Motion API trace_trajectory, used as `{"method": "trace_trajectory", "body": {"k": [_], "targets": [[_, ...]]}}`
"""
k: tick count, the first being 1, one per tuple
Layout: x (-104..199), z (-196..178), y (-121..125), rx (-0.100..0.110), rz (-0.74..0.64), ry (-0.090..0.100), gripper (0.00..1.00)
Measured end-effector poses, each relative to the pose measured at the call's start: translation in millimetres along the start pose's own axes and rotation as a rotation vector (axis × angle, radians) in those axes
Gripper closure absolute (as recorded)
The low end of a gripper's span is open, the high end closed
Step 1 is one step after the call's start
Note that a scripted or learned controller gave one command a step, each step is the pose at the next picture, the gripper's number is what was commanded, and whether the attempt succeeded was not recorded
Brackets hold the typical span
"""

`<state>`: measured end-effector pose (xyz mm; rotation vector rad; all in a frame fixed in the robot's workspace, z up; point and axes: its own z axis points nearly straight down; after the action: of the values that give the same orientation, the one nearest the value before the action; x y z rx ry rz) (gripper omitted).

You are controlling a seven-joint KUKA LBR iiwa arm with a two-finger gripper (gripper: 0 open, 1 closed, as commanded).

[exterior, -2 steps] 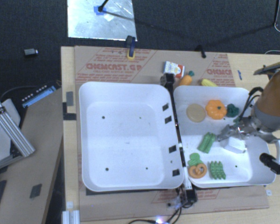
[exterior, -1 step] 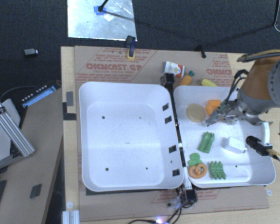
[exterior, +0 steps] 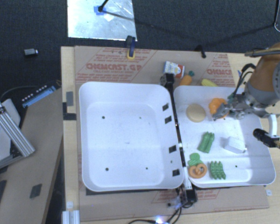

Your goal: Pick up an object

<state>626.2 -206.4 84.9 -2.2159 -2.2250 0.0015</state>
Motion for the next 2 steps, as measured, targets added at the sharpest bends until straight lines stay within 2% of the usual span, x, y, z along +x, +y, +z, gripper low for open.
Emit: {"method": "trace_trajectory", "body": {"k": [1,2], "targets": [[-0.4,0.8,-53.4,0.001,0.004,0.000,0.00],[40.9,1.0,-77.5,0.000,-0.001,0.002,0.00]]}}
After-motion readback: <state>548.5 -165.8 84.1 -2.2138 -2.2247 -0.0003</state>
